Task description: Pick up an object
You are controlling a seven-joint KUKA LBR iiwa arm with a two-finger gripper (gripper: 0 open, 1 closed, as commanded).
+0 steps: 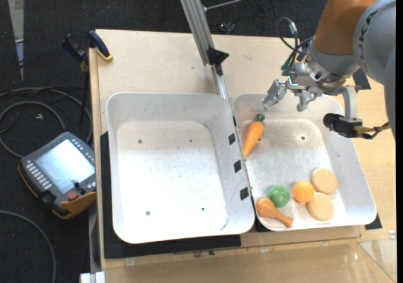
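Observation:
The right bin [343,149] holds an orange carrot with a green tip [252,135] leaning at its left wall. Along its front lie a green ball [279,196], a tan drumstick shape [272,211], an orange ball [303,191] and two pale round pieces [324,181] [320,207]. My gripper [288,96] hangs above the bin's back edge, right of the carrot's tip. Its two fingers [273,95] are spread apart with nothing between them.
The left bin [126,105] sits beside the right one, with a ridge between them. A slanted metal pole [195,11] crosses the bench behind the bins. A teach pendant [60,174] lies on the floor at left. A blue and yellow clamp [94,44] grips the bench's back left corner.

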